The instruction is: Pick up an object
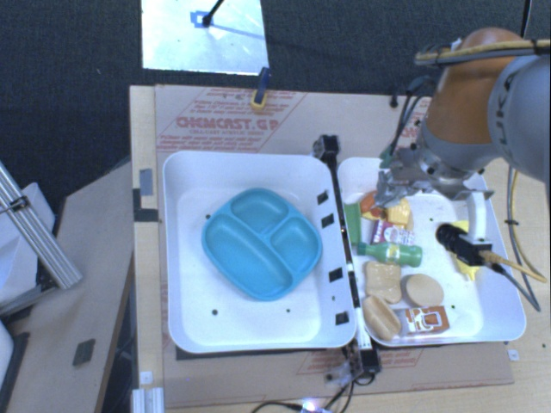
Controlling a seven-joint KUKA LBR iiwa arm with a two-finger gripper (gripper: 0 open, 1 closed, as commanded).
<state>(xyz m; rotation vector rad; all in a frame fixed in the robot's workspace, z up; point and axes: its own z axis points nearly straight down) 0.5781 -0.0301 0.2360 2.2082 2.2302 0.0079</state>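
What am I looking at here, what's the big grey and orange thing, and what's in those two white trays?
This is one picture from a camera fixed above a workbench, looking down at a slant. The grey robot arm with the orange band reaches in from the right; a program steers it to pick something up. Its hand is low in the right shallow white bin, over a small red and yellow packet. Whether it grips anything is too hidden to tell. That bin also holds a green plastic toy bottle, a tan toy bread slice, a round tan toy biscuit and an orange and white carton. The left shallow white bin holds a blue plastic plate with three compartments.
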